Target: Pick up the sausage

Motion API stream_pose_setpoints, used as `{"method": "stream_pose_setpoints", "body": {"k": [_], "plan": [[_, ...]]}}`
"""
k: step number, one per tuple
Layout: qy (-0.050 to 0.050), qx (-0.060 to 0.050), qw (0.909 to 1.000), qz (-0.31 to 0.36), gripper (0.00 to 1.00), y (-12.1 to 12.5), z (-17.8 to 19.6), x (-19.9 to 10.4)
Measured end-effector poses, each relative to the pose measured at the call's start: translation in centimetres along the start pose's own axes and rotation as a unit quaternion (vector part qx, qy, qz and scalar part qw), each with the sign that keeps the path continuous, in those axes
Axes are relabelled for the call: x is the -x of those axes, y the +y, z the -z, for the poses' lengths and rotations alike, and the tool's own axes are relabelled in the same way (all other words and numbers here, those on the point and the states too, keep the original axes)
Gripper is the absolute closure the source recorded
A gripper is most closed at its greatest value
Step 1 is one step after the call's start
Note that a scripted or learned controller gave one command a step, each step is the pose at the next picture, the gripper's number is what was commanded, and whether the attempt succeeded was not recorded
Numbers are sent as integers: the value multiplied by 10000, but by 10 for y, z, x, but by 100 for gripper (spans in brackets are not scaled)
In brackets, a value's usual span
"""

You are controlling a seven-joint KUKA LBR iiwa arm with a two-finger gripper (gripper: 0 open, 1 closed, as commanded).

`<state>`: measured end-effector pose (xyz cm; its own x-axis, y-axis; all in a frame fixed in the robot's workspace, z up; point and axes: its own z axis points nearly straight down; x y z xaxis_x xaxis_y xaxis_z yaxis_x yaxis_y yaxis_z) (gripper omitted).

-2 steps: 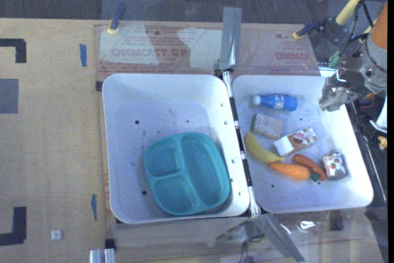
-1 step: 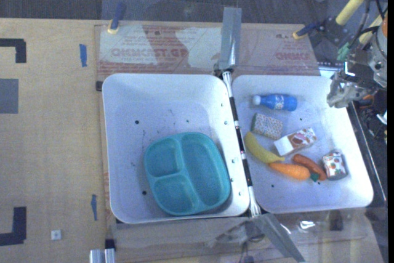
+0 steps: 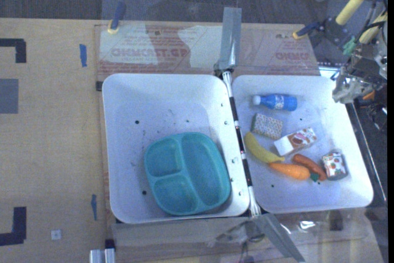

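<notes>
At the right bin's (image 3: 320,194) far right rim, we see the gripper (image 3: 346,88) hanging over the bin's edge, blurred and partly lost against the arm's cabling; we cannot tell whether the claw is released or clenched, and we see nothing in it. The sausage (image 3: 306,162) lies well apart from it, low in that bin. It is a reddish-brown piece resting against the right end of the carrot (image 3: 288,170), between the white and red carton (image 3: 295,141) and a small printed box (image 3: 333,165). A banana (image 3: 261,150) lies left of the carrot. Farther up we find a patterned packet (image 3: 268,125) and a blue bottle (image 3: 275,101) on its side. A teal divided tray (image 3: 186,173) sits in the left bin (image 3: 123,95).
</notes>
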<state>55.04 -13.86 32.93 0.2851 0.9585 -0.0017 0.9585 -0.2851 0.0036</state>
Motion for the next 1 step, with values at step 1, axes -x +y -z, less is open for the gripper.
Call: {"method": "stream_pose_setpoints", "body": {"k": [1], "plan": [[1, -16, 9999, -138, 100, 11, -13, -1]]}}
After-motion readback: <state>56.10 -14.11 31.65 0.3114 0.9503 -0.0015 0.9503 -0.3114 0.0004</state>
